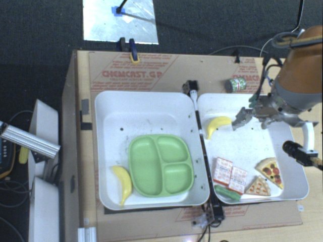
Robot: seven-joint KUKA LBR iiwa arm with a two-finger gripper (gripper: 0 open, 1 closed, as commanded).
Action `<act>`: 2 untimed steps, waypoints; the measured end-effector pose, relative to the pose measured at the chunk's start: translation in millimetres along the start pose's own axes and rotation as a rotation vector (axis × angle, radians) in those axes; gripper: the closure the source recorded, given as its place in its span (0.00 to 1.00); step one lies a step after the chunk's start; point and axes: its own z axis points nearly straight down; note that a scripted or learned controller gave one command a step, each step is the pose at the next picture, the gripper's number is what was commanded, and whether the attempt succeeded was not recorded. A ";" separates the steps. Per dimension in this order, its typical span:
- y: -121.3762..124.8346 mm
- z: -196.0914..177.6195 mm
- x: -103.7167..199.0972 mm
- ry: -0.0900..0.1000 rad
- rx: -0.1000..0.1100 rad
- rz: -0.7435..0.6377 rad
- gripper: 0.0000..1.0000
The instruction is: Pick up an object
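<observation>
1 tool [243, 117] above right bin [298, 185], just beside yellow banana [218, 124]

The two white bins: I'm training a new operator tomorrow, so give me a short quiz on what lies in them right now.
1. True or false: the green divided plate lies in the left bin.
2. How many bananas lie in the two bins together?
3. Which lies nearest the gripper? A) the banana in the right bin B) the pizza slices C) the banana beside the plate

Key: 1 true. 2 two, one in each bin. 3 A.
</observation>
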 end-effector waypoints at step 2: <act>111.8 142.8 -2.3 0.001 0.001 -0.002 0.00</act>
